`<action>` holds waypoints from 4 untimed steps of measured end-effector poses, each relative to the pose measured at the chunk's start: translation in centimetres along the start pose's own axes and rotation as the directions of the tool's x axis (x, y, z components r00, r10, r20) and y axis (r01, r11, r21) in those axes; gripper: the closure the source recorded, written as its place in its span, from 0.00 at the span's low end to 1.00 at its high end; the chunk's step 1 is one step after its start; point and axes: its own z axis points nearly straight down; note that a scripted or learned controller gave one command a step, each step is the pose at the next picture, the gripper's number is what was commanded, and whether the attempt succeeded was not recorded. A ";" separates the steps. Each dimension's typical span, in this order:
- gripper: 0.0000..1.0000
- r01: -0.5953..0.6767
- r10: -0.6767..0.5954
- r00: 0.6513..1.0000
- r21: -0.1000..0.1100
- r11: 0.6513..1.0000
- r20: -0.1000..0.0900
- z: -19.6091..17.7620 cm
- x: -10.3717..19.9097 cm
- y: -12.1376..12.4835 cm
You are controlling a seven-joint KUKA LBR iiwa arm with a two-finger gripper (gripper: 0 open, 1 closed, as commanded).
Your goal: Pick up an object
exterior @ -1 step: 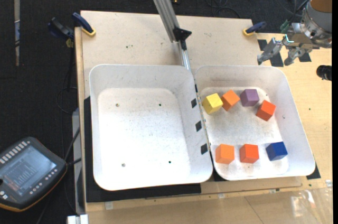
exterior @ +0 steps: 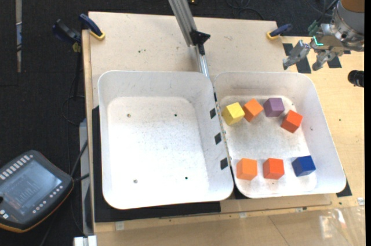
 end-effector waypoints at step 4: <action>1.00 -0.002 0.002 1.000 -0.004 1.000 0.002 14.8 -0.1 0.4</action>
